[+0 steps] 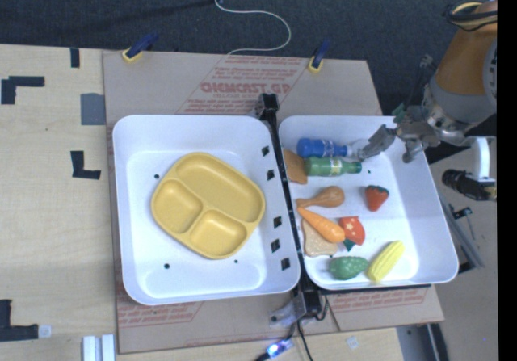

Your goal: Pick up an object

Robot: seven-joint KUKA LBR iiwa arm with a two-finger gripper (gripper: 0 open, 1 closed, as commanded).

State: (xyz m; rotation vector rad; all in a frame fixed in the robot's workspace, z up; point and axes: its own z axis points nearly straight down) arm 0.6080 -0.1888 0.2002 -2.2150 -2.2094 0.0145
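- Here, in the camera view, the gripper (393, 141) hangs over the far right part of the right bin (428, 214), its fingers spread apart and grasping nothing; one finger reaches toward the green bottle (331, 165), the other points to the bin's right wall.
- The likely targets lie in that bin: a blue bottle (321, 148) just beside the green one, a strawberry (376, 197), a drumstick (321, 199), a carrot (323, 227), a red pepper piece (353, 229), corn (386, 261) and a green vegetable (346, 268).
- Main risk, I judge: the two bottles touch side by side, so a closing finger may land between them or push one away instead of gripping it.
- Round bottles could roll out of the fingers if caught off-centre.
- Descending this close to the bin's far rim could strike the wall.
- The left bin (137, 190) holds a yellow divided plate (208, 203), well apart from the gripper, so it is unlikely to interfere.
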